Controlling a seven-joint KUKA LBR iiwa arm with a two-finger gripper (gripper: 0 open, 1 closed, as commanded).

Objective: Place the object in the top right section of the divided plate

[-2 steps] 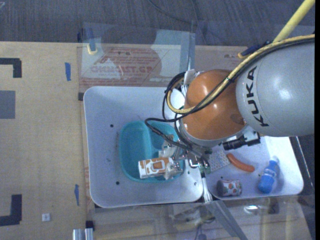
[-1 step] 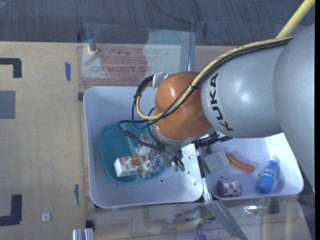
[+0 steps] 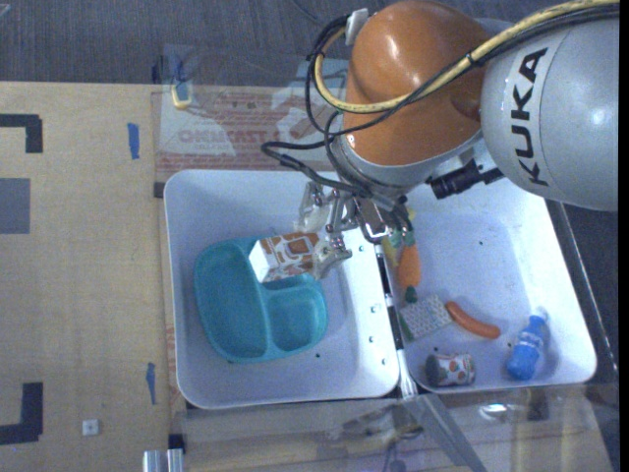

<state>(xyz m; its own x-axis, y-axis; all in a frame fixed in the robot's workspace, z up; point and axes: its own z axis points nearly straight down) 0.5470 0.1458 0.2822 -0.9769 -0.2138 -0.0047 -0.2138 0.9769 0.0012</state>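
From the camera view, the grey arm (image 3: 550, 87) reaches in from the right, its orange band (image 3: 413, 77) over the wall between the two white bins. Below the band the hand (image 3: 324, 244) hangs over the left bin (image 3: 197, 205) and pinches a small carton (image 3: 287, 255), white with brown print, between its fingers. The carton sits tilted over the upper right rim of the teal divided plate (image 3: 257, 303), roughly above the top right section or just at its edge; whether it touches the plate I cannot tell.

Judging by this, the step in hand is the final lowering and release. To do it well, the carton should be brought fully inside the section's rim, away from the ridge that divides the compartments, then set down low before the fingers spread, so that it does not tip over the lip or slide into the large left section.

Room is tight on the right: the plate's right edge is near the bin's inner wall (image 3: 378, 293), and the hand's body hangs close to it. The left bin's upper left corner gives open floor for retreat.

The right bin (image 3: 550, 234) holds a carrot (image 3: 408, 264), a grey textured piece (image 3: 425, 315), an orange sausage-like thing (image 3: 472, 323), a small can (image 3: 450, 368) and a blue bottle (image 3: 528, 347), all apart from the plate. The wooden tabletop (image 3: 79, 264) lies to the left.
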